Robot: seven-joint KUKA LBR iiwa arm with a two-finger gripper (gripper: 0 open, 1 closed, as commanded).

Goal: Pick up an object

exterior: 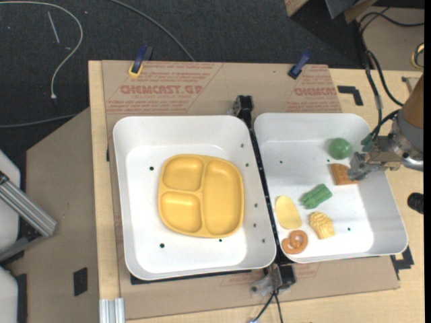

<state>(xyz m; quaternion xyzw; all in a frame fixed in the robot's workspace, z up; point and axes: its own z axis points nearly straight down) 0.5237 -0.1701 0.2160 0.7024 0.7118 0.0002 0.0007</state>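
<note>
The right bin (377, 200) holds several small toys. A round green one (339, 147) lies at the back, and an orange-brown block (341, 174) sits just in front of it. Toward the middle is a dark green piece (316, 196), with a pale yellow oval (287, 212) to its left. Near the front lie a ridged yellow toy (322, 225) and an orange ring (294, 241). My gripper (359, 165) reaches in from the right, low over the bin, with its tip right beside the orange-brown block's right edge. Whether it touches the block is unclear.
The left bin (135, 180) holds a yellow three-compartment plate (201, 195). A black clamp (243, 105) sits between the two bins at the back. The arm's grey body (411, 123) hangs over the right bin's far-right rim.
</note>
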